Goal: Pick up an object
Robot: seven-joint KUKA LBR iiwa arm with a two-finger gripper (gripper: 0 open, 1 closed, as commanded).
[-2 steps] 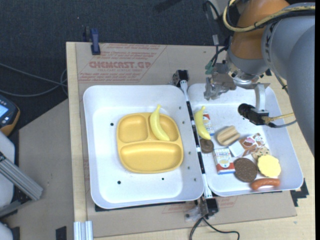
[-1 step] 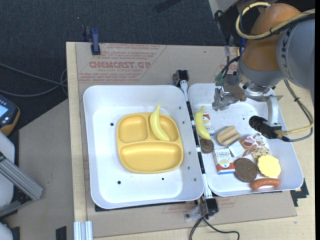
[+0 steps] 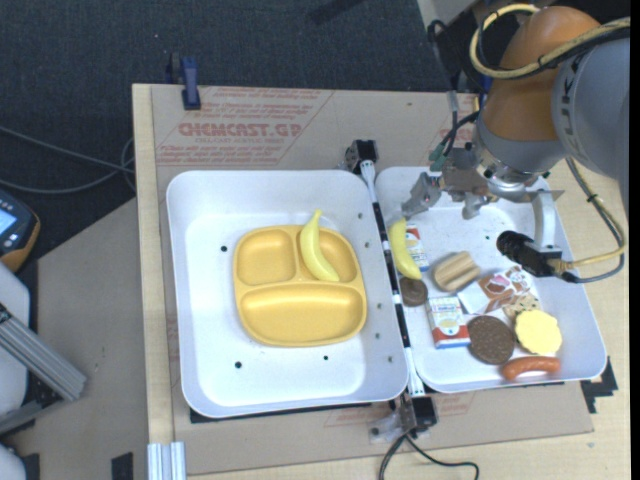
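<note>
Yellow banana (image 3: 404,250) lies just below the gripper (image 3: 447,200), whose fingers are spread apart and grasp nothing; it should be descended on squarely, avoiding the bin wall (image 3: 384,230).

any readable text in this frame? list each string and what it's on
"CHEMCAST GP", large red print on the brown paper-faced board under the bins; the last letters are unsure.
Smaller red lines above and below it on the same board: too blurred to read.
Small carton in the right bin: printed front, too small to read.
Wrapped packet beside it: print too small to read.
</note>
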